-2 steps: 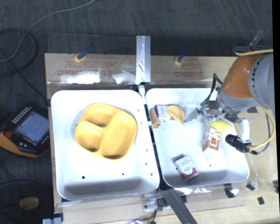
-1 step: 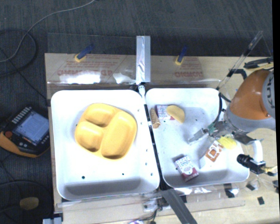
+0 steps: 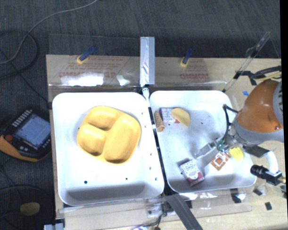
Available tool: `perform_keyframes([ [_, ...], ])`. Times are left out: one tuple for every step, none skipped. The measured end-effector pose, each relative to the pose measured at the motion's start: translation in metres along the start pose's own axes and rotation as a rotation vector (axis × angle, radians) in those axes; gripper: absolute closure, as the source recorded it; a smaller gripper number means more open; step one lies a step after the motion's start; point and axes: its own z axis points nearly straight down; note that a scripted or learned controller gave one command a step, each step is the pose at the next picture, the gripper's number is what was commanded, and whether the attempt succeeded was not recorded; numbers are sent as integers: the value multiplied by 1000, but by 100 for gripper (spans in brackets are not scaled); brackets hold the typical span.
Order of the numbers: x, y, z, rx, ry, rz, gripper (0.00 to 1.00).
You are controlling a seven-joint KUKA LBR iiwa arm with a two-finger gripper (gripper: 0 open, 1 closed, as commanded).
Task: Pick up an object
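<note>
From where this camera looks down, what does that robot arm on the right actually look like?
The arm is bulky and rounded, with a broad glossy orange band and grey casing beside it. It narrows to a slim silvery metal gripper with small green and dark parts at its base.

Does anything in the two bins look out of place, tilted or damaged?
Nothing looks damaged. The small red packet lies tilted near the right bin's front wall, and the big yellow object takes up much of the left bin.
</note>
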Motion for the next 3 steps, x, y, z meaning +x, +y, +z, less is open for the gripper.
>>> perform_keyframes([
  [0,-2,2,5,3,1,0],
  [-6,90,7,17,0,196,0],
  [-2,60,-68,32,4,370,0],
])
